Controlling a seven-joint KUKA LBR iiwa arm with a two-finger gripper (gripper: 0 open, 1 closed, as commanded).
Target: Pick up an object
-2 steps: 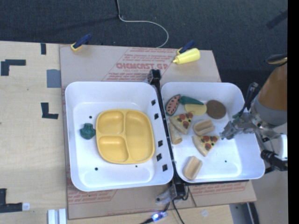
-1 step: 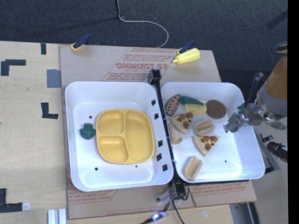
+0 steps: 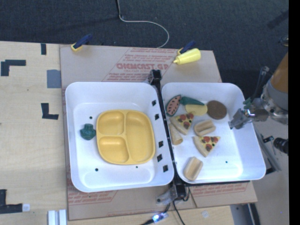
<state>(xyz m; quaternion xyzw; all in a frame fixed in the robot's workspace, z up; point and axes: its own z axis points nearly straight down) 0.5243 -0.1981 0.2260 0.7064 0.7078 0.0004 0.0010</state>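
A pale wood-grain counter (image 3: pixel 28 139) is filling the left and lower part of the frame, with dark grey tape marks lying on it at the far left. Dark carpeted floor (image 3: pixel 211 13) is running across the top, and a thin white cable (image 3: pixel 140 22) is looping over it. A brown cardboard sheet (image 3: pixel 136 64) with red print is lying under two shallow white bins, held at its upper edge by two yellow clamps.

The left bin (image 3: pixel 75 97), smooth glossy plastic with rounded corners, is holding a yellow sectioned plate (image 3: pixel 125 137) and a small dark green lumpy piece (image 3: pixel 87 132) just beside the plate's left rim.

The right bin (image 3: pixel 243 158) is carrying toy food: a watermelon slice (image 3: pixel 173 105), a green-stemmed yellow corn cob (image 3: pixel 195 108), a round brown patty (image 3: pixel 216 109), two pizza wedges (image 3: pixel 183 122) (image 3: pixel 206 143), and tan bread-like pieces (image 3: pixel 204 126) (image 3: pixel 192 167), mostly gathered in its upper left half.

The tool (image 3: pixel 238 118) is hanging at the right bin's right edge, middle right of the frame, apart from the patty; whether it is open or closed I cannot tell. Nothing is visibly sitting in it.
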